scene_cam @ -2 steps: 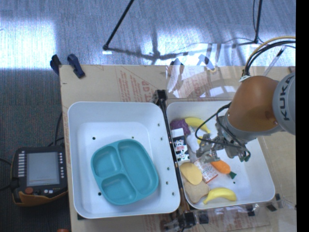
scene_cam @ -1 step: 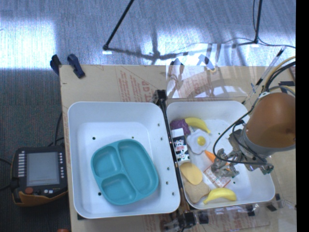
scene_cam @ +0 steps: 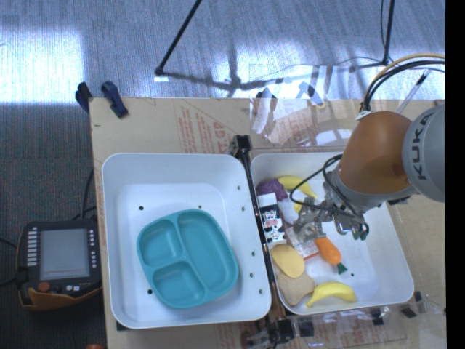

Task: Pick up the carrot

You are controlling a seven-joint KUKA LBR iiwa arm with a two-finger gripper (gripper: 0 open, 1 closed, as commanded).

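Orange bulk of the arm's wrist hides much of the right white bin (scene_cam: 392,267). Below it, the metal two-finger gripper (scene_cam: 317,227) is a tangle whose state I cannot tell. Just beside it lies the small orange carrot (scene_cam: 329,251), green-tipped, uncovered.

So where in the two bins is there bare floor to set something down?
Left bin: bare white floor rings the teal divided plate, widest along the far side and left. Right bin: a bare patch at its right side, between the carrot and the right wall. Its left half is crowded: bananas, purple item, carton and flat yellow pieces, with the gripper above.
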